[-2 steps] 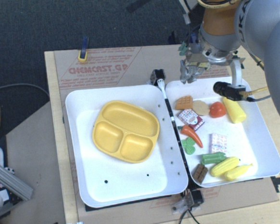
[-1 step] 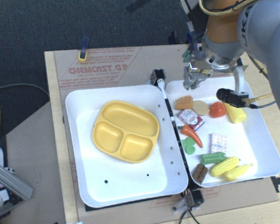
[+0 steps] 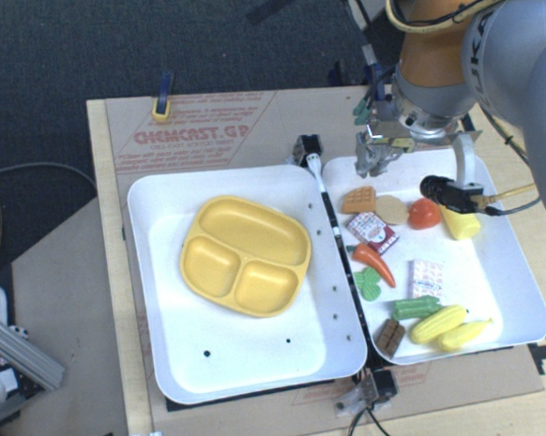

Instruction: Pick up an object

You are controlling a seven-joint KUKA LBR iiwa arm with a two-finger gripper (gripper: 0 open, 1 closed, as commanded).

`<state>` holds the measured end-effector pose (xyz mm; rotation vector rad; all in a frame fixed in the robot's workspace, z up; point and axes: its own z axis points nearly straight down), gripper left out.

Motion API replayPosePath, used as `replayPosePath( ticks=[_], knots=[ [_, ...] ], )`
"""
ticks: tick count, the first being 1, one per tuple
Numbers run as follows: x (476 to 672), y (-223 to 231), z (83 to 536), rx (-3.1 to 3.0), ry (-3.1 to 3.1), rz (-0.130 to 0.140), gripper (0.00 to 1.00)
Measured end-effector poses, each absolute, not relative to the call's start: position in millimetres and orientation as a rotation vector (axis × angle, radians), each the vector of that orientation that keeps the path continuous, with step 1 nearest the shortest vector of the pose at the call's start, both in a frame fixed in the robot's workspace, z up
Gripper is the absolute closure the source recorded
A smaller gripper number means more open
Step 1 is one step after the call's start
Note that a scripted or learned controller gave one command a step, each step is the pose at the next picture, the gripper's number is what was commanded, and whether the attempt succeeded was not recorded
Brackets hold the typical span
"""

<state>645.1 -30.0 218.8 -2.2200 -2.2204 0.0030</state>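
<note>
Poised at the far edge of the right bin, the end effector hangs with nothing pinched (finger spread: cannot tell). Approach step, I judge; next it must descend onto the nearby cracker or another toy.

Right bin holds the loose objects: brown cracker at upper left, red tomato beside it, orange carrot lying slantwise, green piece, yellow corn near the front edge, small packet, possibly candy.
</note>
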Motion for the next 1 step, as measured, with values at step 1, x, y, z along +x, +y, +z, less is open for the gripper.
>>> replayPosePath(
  ticks=[1],
  knots=[
    [654.5, -19.3, 229.8, -2.222, -2.226, -0.004, 1.0]
  ],
)
